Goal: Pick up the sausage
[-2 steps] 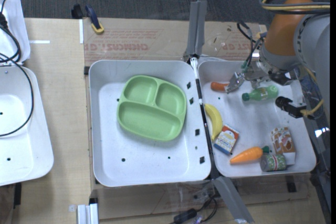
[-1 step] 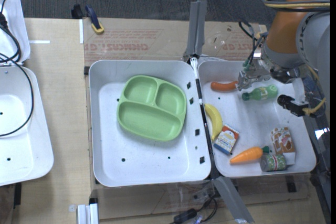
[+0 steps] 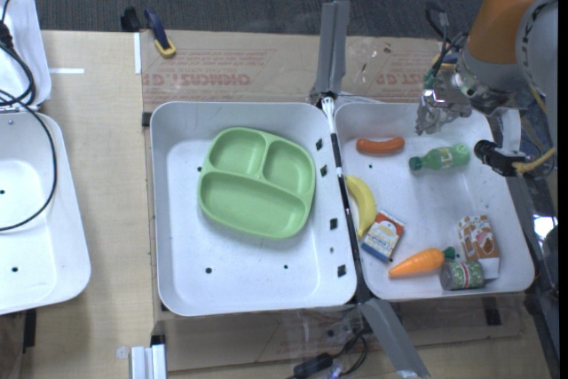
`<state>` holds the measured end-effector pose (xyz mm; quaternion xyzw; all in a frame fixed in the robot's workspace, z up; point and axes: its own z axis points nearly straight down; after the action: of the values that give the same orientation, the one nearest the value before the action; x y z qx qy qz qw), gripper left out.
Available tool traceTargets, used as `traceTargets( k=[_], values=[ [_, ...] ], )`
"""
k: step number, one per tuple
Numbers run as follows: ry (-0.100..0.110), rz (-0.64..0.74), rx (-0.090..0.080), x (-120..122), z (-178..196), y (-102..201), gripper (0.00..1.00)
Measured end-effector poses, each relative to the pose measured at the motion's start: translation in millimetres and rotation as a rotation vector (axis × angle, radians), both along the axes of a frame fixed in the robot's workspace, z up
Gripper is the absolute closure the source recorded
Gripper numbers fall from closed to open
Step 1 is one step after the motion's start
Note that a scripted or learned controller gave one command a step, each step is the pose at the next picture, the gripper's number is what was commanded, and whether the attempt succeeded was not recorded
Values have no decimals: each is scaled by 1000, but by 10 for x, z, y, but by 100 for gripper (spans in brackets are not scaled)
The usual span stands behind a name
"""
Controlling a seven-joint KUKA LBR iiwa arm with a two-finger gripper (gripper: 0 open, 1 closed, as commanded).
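Note:
The sausage point(image 3: 380, 146) is a short red-orange link lying flat near the back left of the right bin point(image 3: 524, 231). My gripper point(image 3: 431, 118) hangs over the back of that bin, to the right of the sausage and a little behind it, with a gap between them. Nothing shows between its fingers, and their state is hard to read from here.
In the right bin also lie a green bottle point(image 3: 439, 159), a banana point(image 3: 361, 201), a small carton point(image 3: 382, 237), a carrot point(image 3: 415, 263), a can point(image 3: 462, 272) and a snack packet point(image 3: 477, 237). The left bin point(image 3: 177, 217) holds a green divided plate point(image 3: 257, 182).

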<state>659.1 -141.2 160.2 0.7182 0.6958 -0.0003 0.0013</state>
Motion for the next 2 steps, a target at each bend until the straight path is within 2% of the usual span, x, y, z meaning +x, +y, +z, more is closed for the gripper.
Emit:
traceTargets(
  k=[1,2],
  values=[
    [2,-195,0,-24,986,-663,100],
    [3,-194,0,-24,980,-655,0]
  ],
)
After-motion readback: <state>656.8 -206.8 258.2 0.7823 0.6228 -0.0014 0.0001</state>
